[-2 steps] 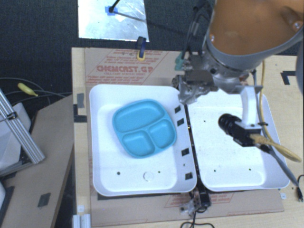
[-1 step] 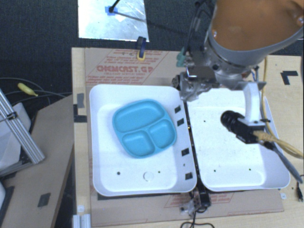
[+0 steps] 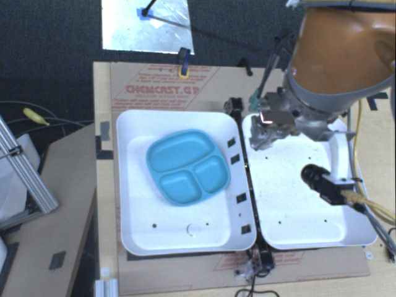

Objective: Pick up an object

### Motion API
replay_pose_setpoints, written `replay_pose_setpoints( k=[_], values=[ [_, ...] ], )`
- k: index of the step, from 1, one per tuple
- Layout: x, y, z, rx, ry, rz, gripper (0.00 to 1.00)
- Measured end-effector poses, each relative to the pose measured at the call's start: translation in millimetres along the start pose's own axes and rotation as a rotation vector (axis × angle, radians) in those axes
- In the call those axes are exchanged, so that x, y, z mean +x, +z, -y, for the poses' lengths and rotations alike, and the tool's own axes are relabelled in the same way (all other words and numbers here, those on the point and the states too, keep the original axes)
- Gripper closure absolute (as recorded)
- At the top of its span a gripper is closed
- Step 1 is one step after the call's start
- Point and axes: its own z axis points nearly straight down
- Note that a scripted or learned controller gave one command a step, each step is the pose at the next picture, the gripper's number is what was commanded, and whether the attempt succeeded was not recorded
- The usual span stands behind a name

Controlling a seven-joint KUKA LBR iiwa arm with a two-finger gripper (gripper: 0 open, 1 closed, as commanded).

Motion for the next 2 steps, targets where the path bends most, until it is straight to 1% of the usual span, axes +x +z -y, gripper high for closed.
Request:
replay_pose_setpoints(
  k=[1, 2],
  values=[
    [-19, -32, 0, -0.003, 0.001, 0.000, 1.00],
    [46, -75, 0, -0.002, -0.003, -0.001, 1.00]
  ],
)
